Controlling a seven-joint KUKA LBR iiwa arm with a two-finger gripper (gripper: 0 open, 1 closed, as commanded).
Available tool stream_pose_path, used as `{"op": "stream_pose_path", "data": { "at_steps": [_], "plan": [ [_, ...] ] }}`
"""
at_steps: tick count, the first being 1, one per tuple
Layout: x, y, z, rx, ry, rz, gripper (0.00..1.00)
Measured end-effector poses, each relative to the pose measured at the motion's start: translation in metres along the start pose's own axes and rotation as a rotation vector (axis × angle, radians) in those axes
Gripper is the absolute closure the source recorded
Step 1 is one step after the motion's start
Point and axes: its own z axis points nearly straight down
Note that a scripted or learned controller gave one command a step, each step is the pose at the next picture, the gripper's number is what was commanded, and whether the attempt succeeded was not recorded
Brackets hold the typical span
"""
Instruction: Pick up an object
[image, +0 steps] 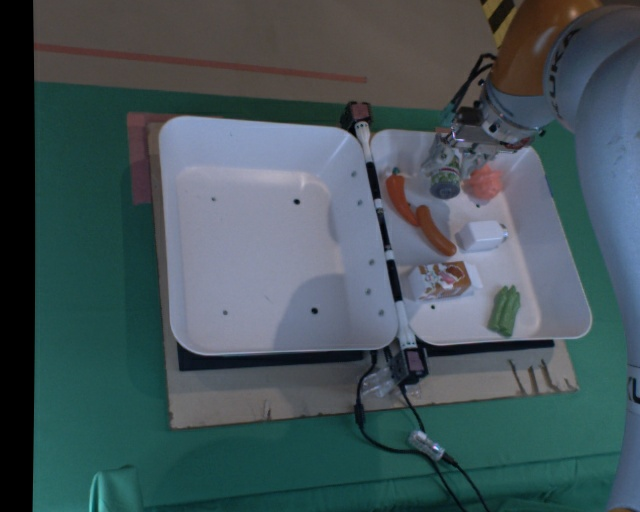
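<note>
My gripper (446, 172) hangs low over the far part of the right bin (560, 260), reaching in from the upper right. Just left of it lies an orange carrot with a green top (401, 198). A second orange piece (436, 231) lies below the gripper. A salmon-pink lump (486, 182) sits just to its right. Further toward the front are a small white box (481, 236), a printed carton (441, 281) and a green pod bundle (505, 310). A greyish round shape shows at the gripper's tip; I cannot tell whether it is an object.
The left bin (190, 300) stands beside the right one, with a black-and-white strip (383, 235) along their shared edge. Cables (400, 420) trail off the cardboard base at the front. Green cloth covers the bench around it.
</note>
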Motion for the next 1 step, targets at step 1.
{"op": "stream_pose_path", "data": {
  "at_steps": [1],
  "plan": [
    [0.0489, -0.0519, -0.1539, 0.014, 0.009, -0.009, 1.0]
  ]
}}
